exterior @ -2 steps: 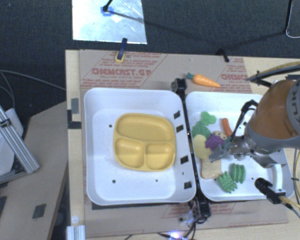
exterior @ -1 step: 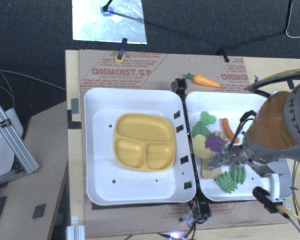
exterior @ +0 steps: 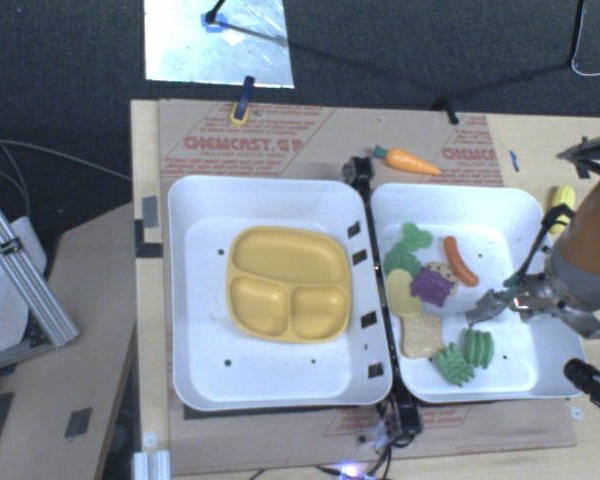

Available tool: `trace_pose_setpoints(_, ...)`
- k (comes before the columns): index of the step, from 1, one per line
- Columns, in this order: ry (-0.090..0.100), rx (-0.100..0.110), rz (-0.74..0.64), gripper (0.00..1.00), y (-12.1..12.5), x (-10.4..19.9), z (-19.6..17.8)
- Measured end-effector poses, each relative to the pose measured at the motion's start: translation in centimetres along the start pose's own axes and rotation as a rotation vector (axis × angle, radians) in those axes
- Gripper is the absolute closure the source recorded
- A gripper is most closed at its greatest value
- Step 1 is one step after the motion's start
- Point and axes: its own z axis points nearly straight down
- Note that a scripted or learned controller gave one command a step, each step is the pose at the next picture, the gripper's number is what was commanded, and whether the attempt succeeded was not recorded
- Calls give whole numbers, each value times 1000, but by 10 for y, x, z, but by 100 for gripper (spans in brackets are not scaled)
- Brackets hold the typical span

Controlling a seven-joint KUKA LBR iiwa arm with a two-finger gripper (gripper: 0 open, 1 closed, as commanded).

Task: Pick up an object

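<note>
The right white bin (exterior: 520,204) holds several toy foods. These are a green leafy piece (exterior: 408,250), a purple grape bunch (exterior: 432,285), an orange sausage (exterior: 460,261), a pale yellow piece (exterior: 401,296), a tan slice (exterior: 420,336) and two green ridged pieces (exterior: 477,348) (exterior: 452,367). My gripper (exterior: 483,309) reaches in from the right. It hangs low over the bin floor, just above the nearer green ridged piece and to the right of the grapes. I see nothing held in it.
The left white bin (exterior: 195,298) carries a yellow divided plate (exterior: 286,282). A toy carrot (exterior: 408,161) lies on the cardboard behind the bins, and a yellow object (exterior: 560,201) sits past the right bin's far corner. A metal frame (exterior: 20,268) stands at left.
</note>
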Motion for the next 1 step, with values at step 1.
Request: trace_pose_setpoints(1,1,2,-1,0,0,-43,-23)
